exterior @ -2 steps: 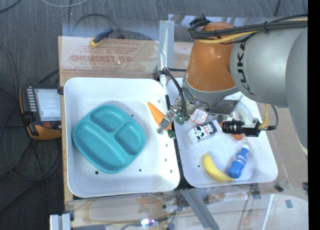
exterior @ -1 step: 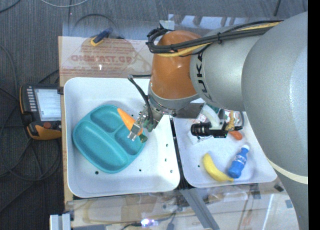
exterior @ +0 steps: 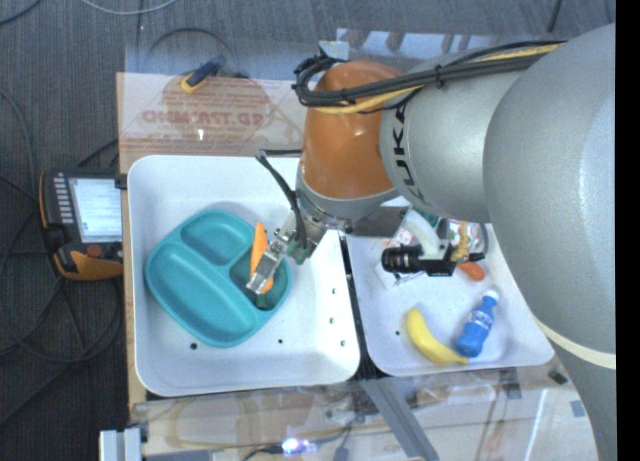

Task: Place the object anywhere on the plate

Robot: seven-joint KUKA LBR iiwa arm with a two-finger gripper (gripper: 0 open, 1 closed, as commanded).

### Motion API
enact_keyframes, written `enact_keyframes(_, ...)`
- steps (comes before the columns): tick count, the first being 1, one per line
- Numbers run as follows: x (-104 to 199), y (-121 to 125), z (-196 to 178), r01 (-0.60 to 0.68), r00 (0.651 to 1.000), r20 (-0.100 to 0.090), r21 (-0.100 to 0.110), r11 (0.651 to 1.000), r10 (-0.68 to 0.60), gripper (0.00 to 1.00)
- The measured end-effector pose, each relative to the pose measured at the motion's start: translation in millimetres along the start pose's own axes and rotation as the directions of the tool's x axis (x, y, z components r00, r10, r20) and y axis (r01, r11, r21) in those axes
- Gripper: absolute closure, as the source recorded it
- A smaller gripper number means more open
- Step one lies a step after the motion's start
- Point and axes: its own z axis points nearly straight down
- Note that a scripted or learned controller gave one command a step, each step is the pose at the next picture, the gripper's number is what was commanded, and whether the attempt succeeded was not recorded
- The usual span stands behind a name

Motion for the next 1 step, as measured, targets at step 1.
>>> enact_keyframes(1, 0.0, 0.0, 0.0, 0.000, 1.000, 0.000, 0.000, 1.000, 0.000, 0.00)
